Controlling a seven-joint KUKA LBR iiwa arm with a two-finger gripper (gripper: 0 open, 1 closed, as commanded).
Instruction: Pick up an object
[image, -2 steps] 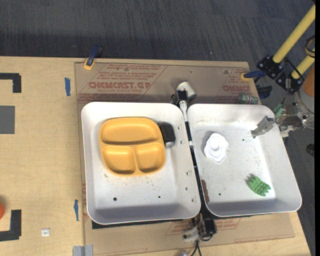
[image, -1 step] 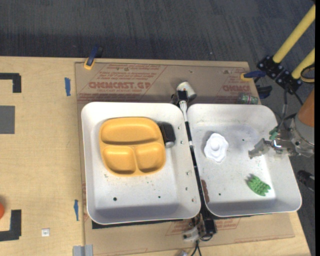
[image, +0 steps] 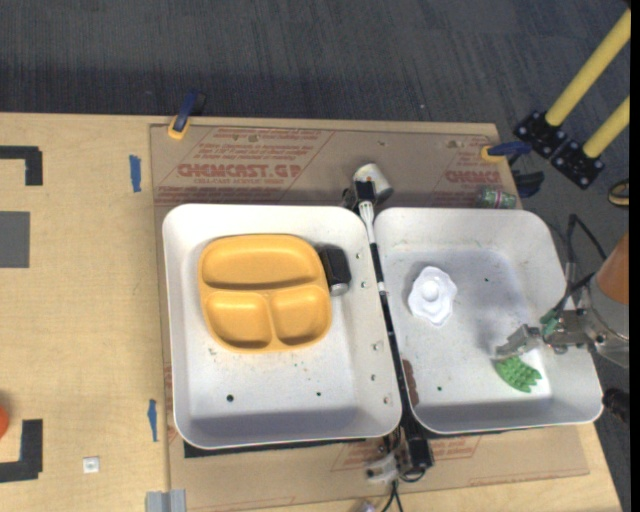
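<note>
- On the bench (image: 80, 330), two shallow white bins sit side by side atop a brown cardboard sheet (image: 250, 160) w/ red print.
- Left bin (image: 190, 380): holds a yellow three-compartment tray (image: 265, 290), upside-right, lying in the bin's upper-left half. A small black object (image: 334, 268) lies touching the tray's right edge, near the divider between bins.
- Right bin (image: 470, 400): a white rounded object (image: 432, 295) lies in the upper-left part, well apart from the gripper. A green leafy-looking object (image: 520, 372) lies near the bin's lower-right corner.
- Gripper (image: 518, 342): reaches in from the right, low over the right bin, just above and beside the green object. Touching or not: cannot tell.
- Fingers: too small and blurred at this res.; cannot tell if apart or together. Nothing seen between them.
- Arm body: partly visible at right edge, w/ cables (image: 575, 260) running along the bin's right rim.
- Periphery: blue clamp w/ yellow tip (image: 186, 113) at the cardboard's upper-left corner; another clamp (image: 500, 151) at upper right. Yellow-and-black poles (image: 585, 80) stand at top right, off the bench. Blue tape marks (image: 135, 172) on the bench left of the bins. Black tape marks (image: 25, 165) at far left.
</note>
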